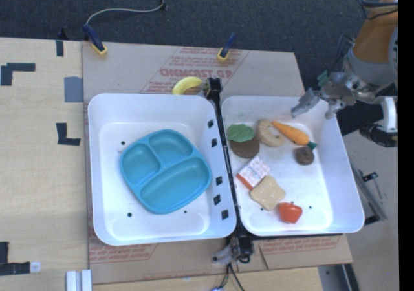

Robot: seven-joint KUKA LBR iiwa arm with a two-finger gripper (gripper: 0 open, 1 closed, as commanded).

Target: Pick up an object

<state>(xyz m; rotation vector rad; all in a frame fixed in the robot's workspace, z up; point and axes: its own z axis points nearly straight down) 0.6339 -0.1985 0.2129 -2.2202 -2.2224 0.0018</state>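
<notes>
blue tray (166, 169) | orange carrot (290, 132) | red tomato (290, 212) | white bins (103, 154)

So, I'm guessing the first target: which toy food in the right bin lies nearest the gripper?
The carrot: orange, lying at a slant near the bin's far right corner, just below the gripper. The other foods lie farther away.

A pale wooden bench (39, 154) carries a cardboard sheet (187, 70) — held at its far edge by two yellow-and-blue clamps (96, 39). Two shallow white bins sit side by side on the cardboard — the left bin (103, 173) touching the right bin (336, 186). Dark tape marks (65, 133) dot the bare wood.
</notes>
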